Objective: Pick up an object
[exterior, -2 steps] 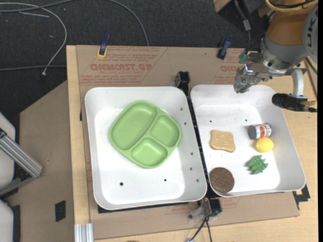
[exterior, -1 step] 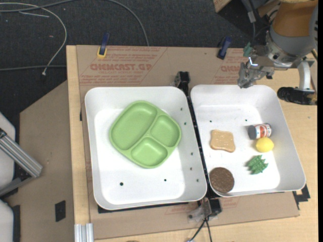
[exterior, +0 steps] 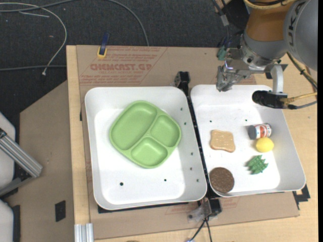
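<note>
Toast slice point(exterior: 222, 140) in right bin point(exterior: 237, 101), well below the fingers point(exterior: 223, 82).

Grey arm point(exterior: 303, 24) with orange band, black cables at wrist

A brown cardboard-covered bench point(exterior: 126, 67) bears two shallow white bins side by side, the left bin point(exterior: 96, 135) and the right bin point(exterior: 287, 155), touching at their inner rims.
</note>
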